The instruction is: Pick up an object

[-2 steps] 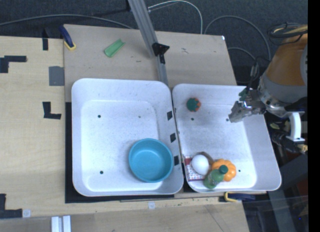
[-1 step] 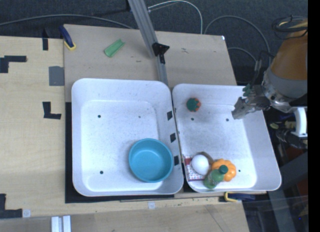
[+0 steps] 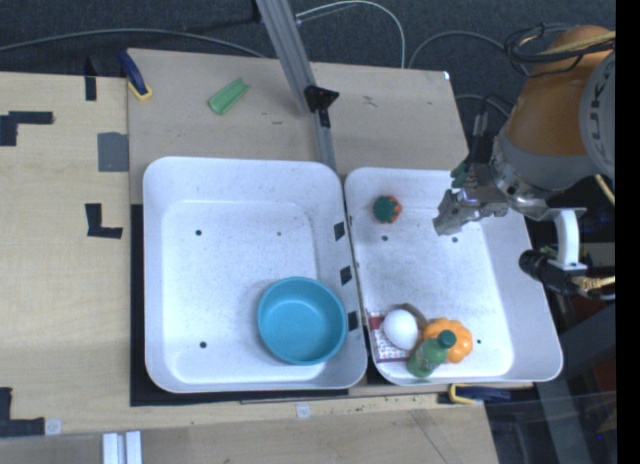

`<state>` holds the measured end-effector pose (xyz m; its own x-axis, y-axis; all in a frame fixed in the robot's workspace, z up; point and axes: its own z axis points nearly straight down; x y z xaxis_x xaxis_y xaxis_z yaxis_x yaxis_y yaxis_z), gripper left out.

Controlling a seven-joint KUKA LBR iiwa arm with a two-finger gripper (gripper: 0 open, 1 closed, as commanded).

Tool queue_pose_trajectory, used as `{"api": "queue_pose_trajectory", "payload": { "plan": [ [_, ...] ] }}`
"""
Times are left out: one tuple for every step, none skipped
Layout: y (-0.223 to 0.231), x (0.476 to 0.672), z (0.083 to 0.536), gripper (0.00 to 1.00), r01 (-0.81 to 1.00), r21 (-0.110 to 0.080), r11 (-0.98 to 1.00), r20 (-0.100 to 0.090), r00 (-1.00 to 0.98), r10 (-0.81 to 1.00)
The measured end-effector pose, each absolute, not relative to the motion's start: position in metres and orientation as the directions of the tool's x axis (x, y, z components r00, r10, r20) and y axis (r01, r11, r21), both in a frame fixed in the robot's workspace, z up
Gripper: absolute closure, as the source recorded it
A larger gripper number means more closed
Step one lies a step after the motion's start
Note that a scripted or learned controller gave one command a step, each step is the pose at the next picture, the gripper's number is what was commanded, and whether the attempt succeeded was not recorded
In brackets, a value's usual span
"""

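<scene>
So the arm is reaching in from the right and the gripper (image 3: pixel 452 220) is hanging over the far part of the right bin (image 3: pixel 500 282), up toward its far right corner. Honestly can't tell if the pincer is released or clenched from this angle; it's just a dark grey lump. Nothing is showing in its grip as far as I can see.

Closest thing to it is a small ball (image 3: pixel 387 209), green with an orange-red patch on one side, sitting on the bin floor to the left of the gripper, near the far left corner. It's clearly apart from the gripper, not touching.

At the near end of the same bin there's a little cluster sitting together: a white egg-shaped thing (image 3: pixel 401 329), an orange round object (image 3: pixel 452 340) just to its right, and a green piece (image 3: pixel 428 357) lying in front of and against the orange one.

The left bin (image 3: pixel 200 252) is holding a blue bowl (image 3: pixel 300 320), upright, in its near right corner.

A green block (image 3: pixel 228 96) is lying out on the bench beyond the left bin.
</scene>
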<state>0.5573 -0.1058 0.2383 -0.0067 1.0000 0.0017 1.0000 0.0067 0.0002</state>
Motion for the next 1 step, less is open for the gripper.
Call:
{"api": "queue_pose_trajectory", "payload": {
  "plan": [
    [-0.0431,0.5593,0.2424,1.0,1.0,-0.001,0.008,0.003,-0.008,1.0]
  ]
}}
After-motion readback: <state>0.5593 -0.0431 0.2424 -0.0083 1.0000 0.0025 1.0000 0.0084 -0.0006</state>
